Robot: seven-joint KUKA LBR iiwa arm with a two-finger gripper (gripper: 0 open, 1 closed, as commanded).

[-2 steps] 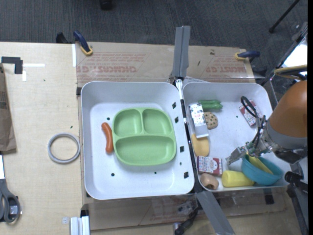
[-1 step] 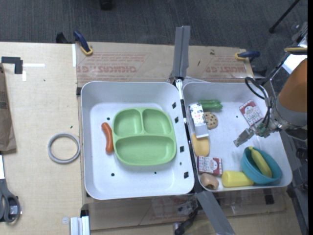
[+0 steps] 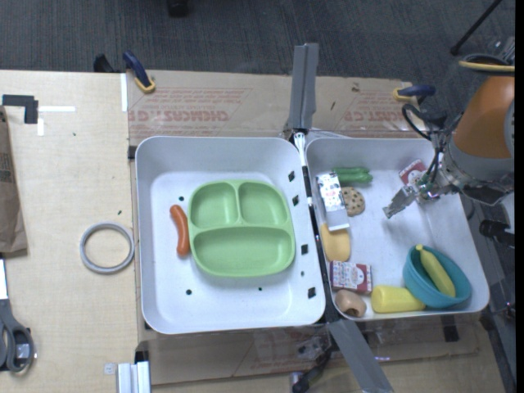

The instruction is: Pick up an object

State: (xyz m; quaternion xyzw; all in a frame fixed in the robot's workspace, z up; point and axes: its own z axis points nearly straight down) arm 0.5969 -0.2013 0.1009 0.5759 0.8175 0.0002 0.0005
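the hand [image 3: 399, 205] hangs over bare floor of the right bin [image 3: 385, 236] – fingers apart, holding nothing – so closing there likely misses the cookie [image 3: 354, 201].

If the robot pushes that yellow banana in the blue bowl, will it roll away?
Probably not. The banana lies inside the blue bowl, so the rim should stop it. Its curved shape would likely rock rather than roll. It looks smooth, so it might slip.

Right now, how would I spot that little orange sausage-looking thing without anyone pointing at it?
Find the left white bin, the one holding the green divided plate. The sausage lies on the bin floor just left of that plate, lengthwise along its edge. It is the lone orange-red, finger-shaped thing there.
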